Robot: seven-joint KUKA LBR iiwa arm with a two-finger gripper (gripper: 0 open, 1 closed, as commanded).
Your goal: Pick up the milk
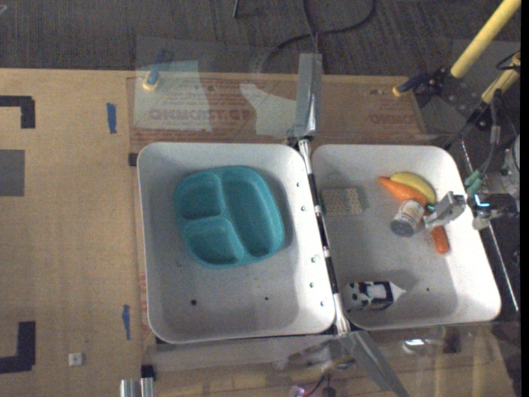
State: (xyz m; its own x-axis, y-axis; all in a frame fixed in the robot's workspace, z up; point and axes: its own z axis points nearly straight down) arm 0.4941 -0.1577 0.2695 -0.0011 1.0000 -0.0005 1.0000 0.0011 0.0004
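Milk (369, 295) is a small black-and-white carton lying on its side on the floor of the right bin (463, 300), near the front-left corner, close to the divider between the two bins. Nothing touching it, bare bin floor all around.

Rest of the right bin: a small patterned square pad (342, 200) near the left wall, further back. Toward the right side sits a cluster: a yellow banana (416, 184) and an orange carrot (397, 190) lying side by side and touching, a small can (406, 218) tipped over just in front of them, and another small orange item (440, 239) to the can's right.

Hand (444, 209) is over that cluster at the bin's right side, beside the can, well apart from the milk. Cannot tell whether its fingers are apart or together at this resolution. Nothing visibly gripped.

Left bin (165, 304) holds a teal divided plate (230, 215) with three compartments, sitting slightly back of centre.

Both bins sit on a brown cardboard-covered desk (66, 246) with blue tape bits and black corner marks. Yellow pole (491, 29) at upper right.
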